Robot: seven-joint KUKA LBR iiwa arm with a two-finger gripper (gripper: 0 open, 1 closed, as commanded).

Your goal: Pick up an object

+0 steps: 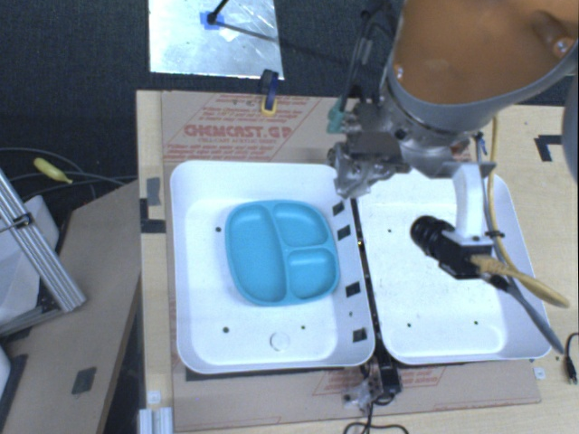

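Observation:
A light blue divided plate (279,251) with three compartments lies flat in the middle of the left white bin (192,269). My gripper (355,181) hangs over the far end of the divider between the two bins, just beyond the plate's far right corner and above it. The grey arm with its orange band (479,25) reaches in from the upper right and covers the far part of the right white bin (452,351).
A small pale round disc (280,340) lies near the front wall of the left bin. Both bins rest on a cardboard sheet (235,129). A shiny foil sheet (215,23) lies beyond it, and a metal frame (32,251) stands at the left.

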